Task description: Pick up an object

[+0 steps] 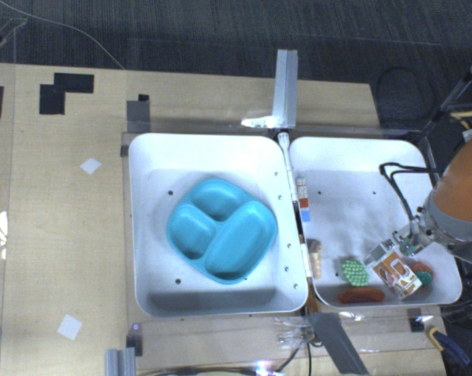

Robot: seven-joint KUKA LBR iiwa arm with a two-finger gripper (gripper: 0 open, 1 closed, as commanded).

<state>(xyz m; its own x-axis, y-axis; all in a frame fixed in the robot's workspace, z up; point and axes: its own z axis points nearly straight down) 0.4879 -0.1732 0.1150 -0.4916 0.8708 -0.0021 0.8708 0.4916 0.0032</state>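
My gripper [396,248] reaches in from the right and hangs low over the front right part of the right bin [354,171]. Right under it lies an orange and white packet [399,276]; I cannot tell whether they touch. A green knobbly ball [354,270] sits just left of the packet. Along the bin's front wall lies a red sausage-shaped piece [361,294]. A small red and green item [423,274] rests to the right of the packet. A small brown item [314,249] lies by the bin's left wall.
The left bin [150,171] holds a blue divided plate [222,229]. A black cable [397,185] loops over the back right of the right bin. A metal post [286,84] stands behind the divider between the bins.
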